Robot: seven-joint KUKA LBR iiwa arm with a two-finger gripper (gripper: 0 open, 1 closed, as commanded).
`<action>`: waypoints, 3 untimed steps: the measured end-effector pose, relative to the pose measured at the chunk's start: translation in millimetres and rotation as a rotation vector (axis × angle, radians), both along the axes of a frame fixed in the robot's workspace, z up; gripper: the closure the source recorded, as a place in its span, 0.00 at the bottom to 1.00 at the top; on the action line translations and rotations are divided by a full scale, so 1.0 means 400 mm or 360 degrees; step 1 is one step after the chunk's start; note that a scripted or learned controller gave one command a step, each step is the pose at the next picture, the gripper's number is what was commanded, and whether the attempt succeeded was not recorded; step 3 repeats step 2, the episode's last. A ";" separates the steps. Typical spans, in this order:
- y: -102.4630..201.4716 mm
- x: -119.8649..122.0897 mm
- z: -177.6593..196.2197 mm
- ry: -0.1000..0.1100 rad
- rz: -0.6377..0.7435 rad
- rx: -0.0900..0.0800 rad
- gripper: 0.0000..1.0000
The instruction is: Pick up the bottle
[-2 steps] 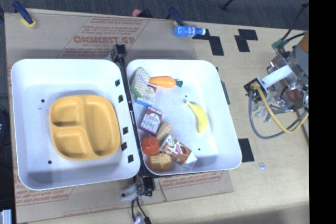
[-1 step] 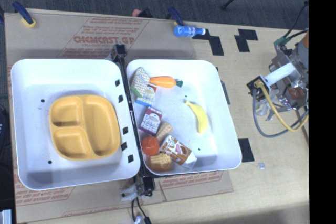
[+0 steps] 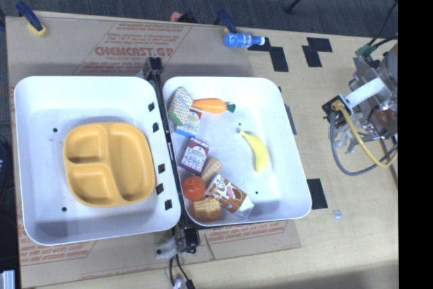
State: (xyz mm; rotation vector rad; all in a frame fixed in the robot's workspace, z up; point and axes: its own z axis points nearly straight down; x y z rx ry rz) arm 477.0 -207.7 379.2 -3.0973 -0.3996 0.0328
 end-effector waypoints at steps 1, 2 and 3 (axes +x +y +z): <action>-0.007 -0.002 -0.053 -0.0029 -0.0066 -0.0021 1.00; -0.006 -0.001 -0.029 -0.0024 -0.0050 -0.0016 1.00; -0.006 -0.001 -0.029 -0.0024 -0.0050 -0.0016 1.00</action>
